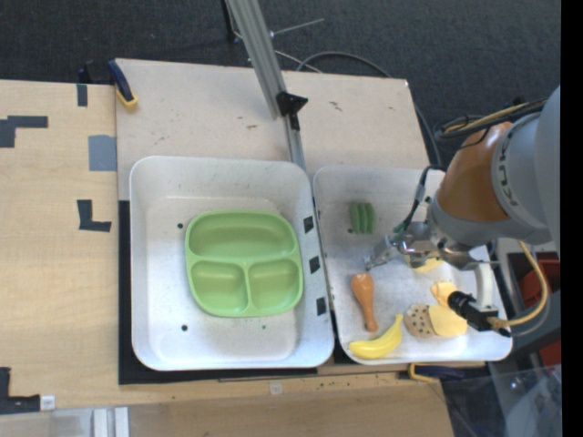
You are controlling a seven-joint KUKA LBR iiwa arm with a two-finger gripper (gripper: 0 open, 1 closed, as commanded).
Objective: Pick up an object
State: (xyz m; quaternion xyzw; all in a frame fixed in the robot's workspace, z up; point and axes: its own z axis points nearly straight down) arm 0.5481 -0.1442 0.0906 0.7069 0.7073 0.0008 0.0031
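**Gripper low in the right bin, among toy food**

Seen at the middle of the right bin: two-finger metal gripper point(386, 253), pointing toward the left side of the view. Not possible to tell from this angle how wide the jaws stand, or whether something is inside them.

Just above the gripper in the view, apart from it: small dark green ribbed block point(362, 217), lying flat on the bin floor. Below the gripper, near it but not touching: orange plastic chicken drumstick point(364, 300), lying with the thick end toward the gripper. Further down, at the front wall: yellow plastic banana point(378, 340), curved, with one tip just beside the round brown cookie with dark dots point(418, 320). Touching the cookie on its right: pale yellow rounded toy piece point(446, 321), partly covered by a black cable end.

All of this inside the shallow white right bin point(383, 185). Behind the gripper, coming in from the right: grey arm point(533, 171) with orange band point(469, 185), hanging over the right edge of this bin.

Beside it, touching wall to wall: shallow white left bin point(137, 244). At its middle, lying flat: light green plastic plate with three compartments point(244, 262).

Under both bins: pale wooden bench point(209, 107). Across the upper part, slanting down to the gap between the bins: grey metal rail point(260, 48).
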